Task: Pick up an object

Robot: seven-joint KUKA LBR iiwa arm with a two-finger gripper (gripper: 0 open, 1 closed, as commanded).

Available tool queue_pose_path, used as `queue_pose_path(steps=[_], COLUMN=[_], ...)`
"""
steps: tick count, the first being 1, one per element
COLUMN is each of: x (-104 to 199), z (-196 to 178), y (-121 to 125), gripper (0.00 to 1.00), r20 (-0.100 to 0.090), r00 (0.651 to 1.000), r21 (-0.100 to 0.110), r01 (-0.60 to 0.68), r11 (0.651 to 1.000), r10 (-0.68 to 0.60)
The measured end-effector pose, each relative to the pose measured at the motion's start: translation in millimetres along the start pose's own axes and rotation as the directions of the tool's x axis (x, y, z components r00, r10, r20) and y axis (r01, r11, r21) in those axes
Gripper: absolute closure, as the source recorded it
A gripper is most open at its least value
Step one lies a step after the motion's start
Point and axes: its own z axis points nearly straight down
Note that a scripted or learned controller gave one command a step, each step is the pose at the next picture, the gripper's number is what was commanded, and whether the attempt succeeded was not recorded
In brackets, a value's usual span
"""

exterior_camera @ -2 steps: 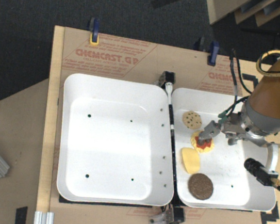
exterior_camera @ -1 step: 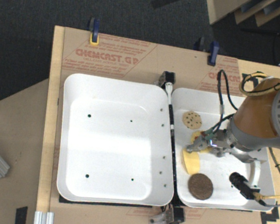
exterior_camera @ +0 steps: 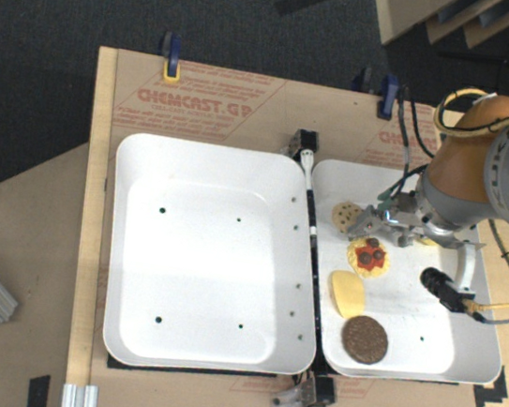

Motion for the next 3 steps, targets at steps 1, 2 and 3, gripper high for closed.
queue_pose_path(steps=[1, 2, 3], x=[0, 97, 26], z=[-11, -106, -329], y=[-2, 7, -46], gripper=[1.0, 1.0, 1.0], r20=[-0.001, -0.005, 0.003], r00=[1.0, 1.0, 1.0], r21=[0.003, -0.003, -0.013], r01=[-0.003, 0.007, -0.007], r11=[1.0, 1.0, 1.0], r10=[0.003, -0.007, 0.007])
